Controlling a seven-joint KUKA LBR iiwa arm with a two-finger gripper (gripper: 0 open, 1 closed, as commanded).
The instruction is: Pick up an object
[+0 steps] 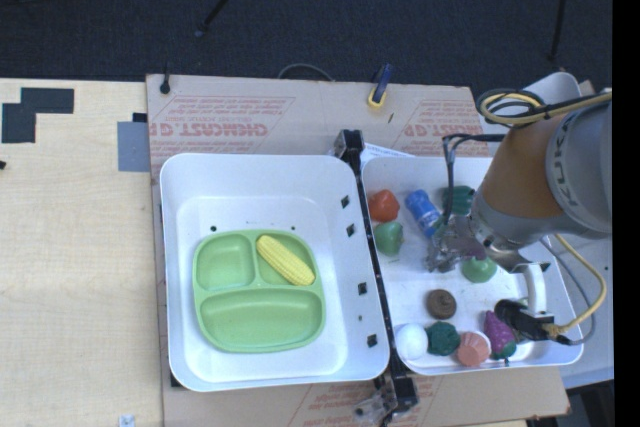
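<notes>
My gripper [445, 253] hangs over the right bin [400, 183], its dark fingers pointing down near the bin's middle. A green round object [479, 269] lies just right of the fingers, and a blue can [423, 211] lies just up and left of them. A brown disc [441, 303] sits below the gripper. Nothing shows clearly between the fingers. The arm's orange band covers the bin's right part.
The right bin also holds a red-orange fruit [383, 205], a green fruit [388, 237], a white ball [411, 340], a teal object [443, 339], a pink object [473, 348] and a purple object [499, 330]. In the left bin [190, 185] lies a green divided plate [258, 315] bearing a corn cob [286, 259].
</notes>
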